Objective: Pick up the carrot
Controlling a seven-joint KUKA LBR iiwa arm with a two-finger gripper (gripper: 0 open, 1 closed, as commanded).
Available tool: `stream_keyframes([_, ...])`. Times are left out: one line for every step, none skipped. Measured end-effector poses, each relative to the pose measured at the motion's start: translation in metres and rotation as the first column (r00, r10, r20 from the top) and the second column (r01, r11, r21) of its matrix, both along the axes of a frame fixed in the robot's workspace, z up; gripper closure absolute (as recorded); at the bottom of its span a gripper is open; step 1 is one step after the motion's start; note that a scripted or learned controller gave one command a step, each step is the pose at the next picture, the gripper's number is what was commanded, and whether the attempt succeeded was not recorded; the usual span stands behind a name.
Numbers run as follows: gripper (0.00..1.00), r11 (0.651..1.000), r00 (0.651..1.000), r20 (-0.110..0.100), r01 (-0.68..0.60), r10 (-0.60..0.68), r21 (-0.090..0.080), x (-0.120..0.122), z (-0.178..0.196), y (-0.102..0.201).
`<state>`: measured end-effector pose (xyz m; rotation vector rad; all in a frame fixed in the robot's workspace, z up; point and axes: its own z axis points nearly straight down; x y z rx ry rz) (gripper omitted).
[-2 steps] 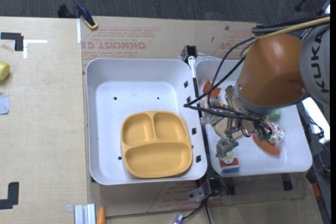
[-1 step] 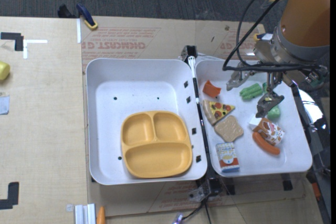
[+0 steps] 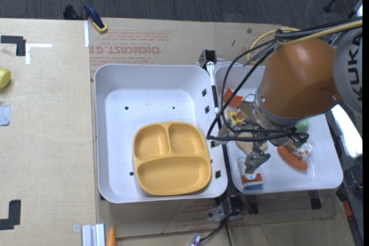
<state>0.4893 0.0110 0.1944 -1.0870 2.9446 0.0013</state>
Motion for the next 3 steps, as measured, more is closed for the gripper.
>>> stream_keyframes([0.00,1.000,1.000,0.007,0.031,-0.031,0.000,0.057,0.184,-0.076])
stream_keyframes([0.00,0.991,0.991,0.000,0.130,-0.130,0.000,0.040,0.016,-0.030])
stream_keyframes([0.00,1.000,1.000,0.006,0.005,-0.005,-0.001,0.012,0.126,-0.056])
